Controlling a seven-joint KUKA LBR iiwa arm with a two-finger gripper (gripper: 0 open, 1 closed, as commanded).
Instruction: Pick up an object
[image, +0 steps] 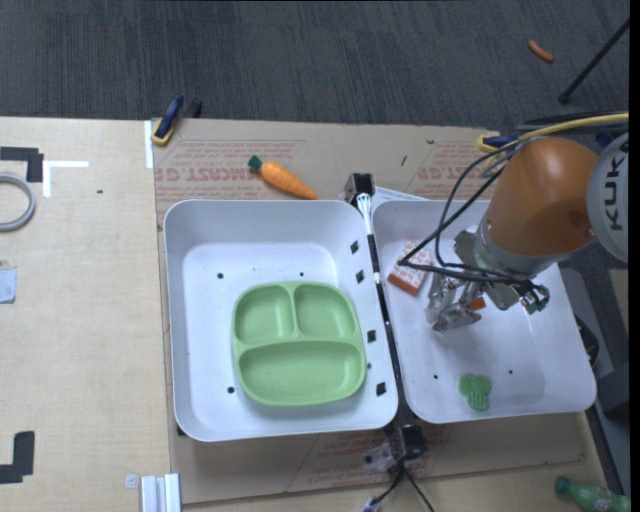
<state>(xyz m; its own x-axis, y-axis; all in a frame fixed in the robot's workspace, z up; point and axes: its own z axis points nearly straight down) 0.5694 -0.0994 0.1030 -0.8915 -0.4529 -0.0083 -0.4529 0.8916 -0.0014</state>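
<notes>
Orange-banded arm (540, 200) is low in the right bin (560, 385), likely to grab something. Its tip (450, 308) hangs just beside a red-and-white packet (405, 276); a green toy (476, 390) lies near. Open or shut, I cannot tell.

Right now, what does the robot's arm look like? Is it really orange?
Partly! The arm has a big, round orange band above the wrist, and the part beside it is light grey with dark letters, "KU". Thin black cables loop from the arm, and a yellow cable runs behind it. Below sits the gripper, small, silvery grey metal.
</notes>
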